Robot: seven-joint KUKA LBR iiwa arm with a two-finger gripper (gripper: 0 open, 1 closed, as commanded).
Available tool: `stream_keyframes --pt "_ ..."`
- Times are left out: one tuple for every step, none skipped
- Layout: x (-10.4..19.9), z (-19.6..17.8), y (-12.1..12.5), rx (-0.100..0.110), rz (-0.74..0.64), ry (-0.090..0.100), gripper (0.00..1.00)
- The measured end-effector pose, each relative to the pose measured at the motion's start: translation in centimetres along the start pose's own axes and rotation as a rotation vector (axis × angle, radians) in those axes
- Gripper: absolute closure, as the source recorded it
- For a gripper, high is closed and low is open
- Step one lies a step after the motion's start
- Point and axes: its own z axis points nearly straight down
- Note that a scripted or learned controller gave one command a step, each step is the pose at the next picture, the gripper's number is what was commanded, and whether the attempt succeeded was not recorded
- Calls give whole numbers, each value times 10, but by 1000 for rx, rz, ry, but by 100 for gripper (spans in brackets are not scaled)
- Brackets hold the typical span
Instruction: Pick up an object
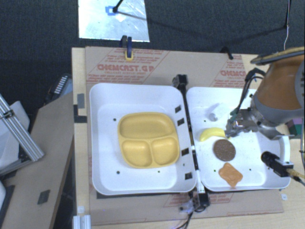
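Nearest the lens, high at the right: grey robot arm with an orange band (281,85). Reaches in over the shallow white right-hand bin (238,91) and hangs the end effector (232,129) low, just beside the right tip of the yellow curved plastic banana (211,134), perhaps touching it. Cannot tell whether clenched or released; too small and blurred at that spot. Shows nothing lifted: banana flat on the bin floor, near the bin's left wall. Just beside it, toward the front, a brown round flat disc (224,150), nearly touching the banana. Closer to the front rim, an orange flat toast-like slab (230,174). Behind the banana, a small pale thing (212,113), too faint to name. Over in the shallow white left-hand bin (102,128), a yellow three-compartment plastic plate (145,140), well apart from the end effector. Both bins side by side on the brown cardboard-covered worktop (143,63).

As for progress: approach looks made, with the banana as the likely target; grasp unconfirmed, lift not yet done. Left to do, by this reading: close firmly on one thing, raise it clear of the bin floor, keep it from slipping
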Motion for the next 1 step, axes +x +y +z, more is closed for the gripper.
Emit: stream_keyframes --pt "45 -13 22 3 -4 1 100"
